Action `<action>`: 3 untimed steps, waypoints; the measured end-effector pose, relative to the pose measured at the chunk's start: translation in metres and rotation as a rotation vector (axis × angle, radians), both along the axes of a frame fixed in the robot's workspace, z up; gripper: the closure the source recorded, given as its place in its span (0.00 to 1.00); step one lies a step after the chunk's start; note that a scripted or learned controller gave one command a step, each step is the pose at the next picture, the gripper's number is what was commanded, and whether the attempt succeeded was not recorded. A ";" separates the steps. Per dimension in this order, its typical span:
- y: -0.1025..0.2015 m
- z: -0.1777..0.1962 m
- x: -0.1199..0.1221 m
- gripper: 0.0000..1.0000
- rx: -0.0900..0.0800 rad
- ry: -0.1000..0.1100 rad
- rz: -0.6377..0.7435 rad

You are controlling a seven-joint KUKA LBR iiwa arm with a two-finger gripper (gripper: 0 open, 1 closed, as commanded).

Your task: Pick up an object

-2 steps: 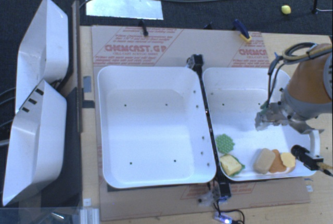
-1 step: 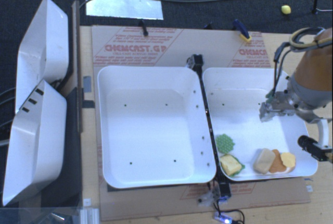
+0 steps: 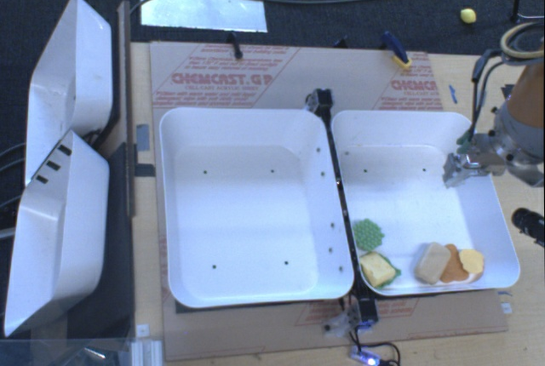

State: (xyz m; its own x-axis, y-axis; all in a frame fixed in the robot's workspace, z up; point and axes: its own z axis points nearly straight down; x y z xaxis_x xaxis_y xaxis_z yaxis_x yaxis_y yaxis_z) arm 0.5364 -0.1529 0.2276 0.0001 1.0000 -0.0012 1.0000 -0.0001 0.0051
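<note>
Dark carpet surrounds the counter (image 3: 255, 71), whose top is covered by a tan sheet printed with red lettering. Two shallow white bins sit on it side by side: the left bin (image 3: 247, 203) and the right bin (image 3: 409, 160), joined along a black strip. Objects lie clustered along the near edge of the right bin: a green dotted piece (image 3: 368, 231), a yellow sponge with a green underside (image 3: 378, 269) just beside it, and farther right a beige block (image 3: 432, 263) touching an orange disc (image 3: 465, 263). From the right, the grey arm reaches over the right bin's far right rim, and its end effector (image 3: 460, 166) hangs there, well apart from the objects; how far it is open cannot be told, and nothing is visible in its grasp. A small yellow ball (image 3: 467, 14) lies on the carpet behind the counter.
</note>
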 end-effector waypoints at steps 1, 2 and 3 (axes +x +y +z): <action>0.000 0.013 0.000 1.00 0.001 0.003 0.001; 0.053 0.001 -0.008 1.00 0.002 0.005 0.004; 0.106 -0.010 -0.016 1.00 0.002 0.005 0.005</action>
